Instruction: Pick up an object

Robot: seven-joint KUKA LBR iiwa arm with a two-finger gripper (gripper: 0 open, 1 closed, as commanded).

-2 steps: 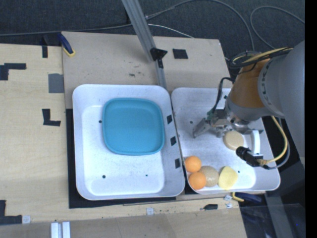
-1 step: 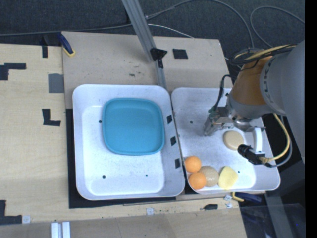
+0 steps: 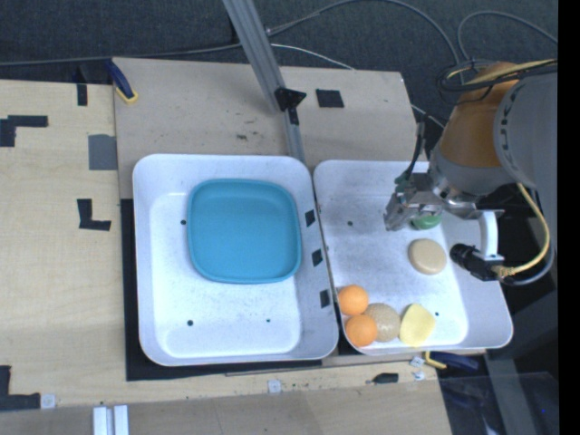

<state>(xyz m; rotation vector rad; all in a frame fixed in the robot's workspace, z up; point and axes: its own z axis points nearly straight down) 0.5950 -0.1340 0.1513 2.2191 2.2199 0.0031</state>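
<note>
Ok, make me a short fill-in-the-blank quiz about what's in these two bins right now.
1. The blue plate lies in the ____ bin.
2. The number of orange balls in the right bin is ____.
3. The gripper hangs over the ____ bin.
4. The yellow piece lies at the bin's ____ edge.

Missing words: left; two; right; near

Fixed overhead camera; slanted down on both bins (image 3: 145,243).

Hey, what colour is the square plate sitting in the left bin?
The plate is light blue, almost turquoise, plain with no pattern, seen clearly in the camera view.
</note>
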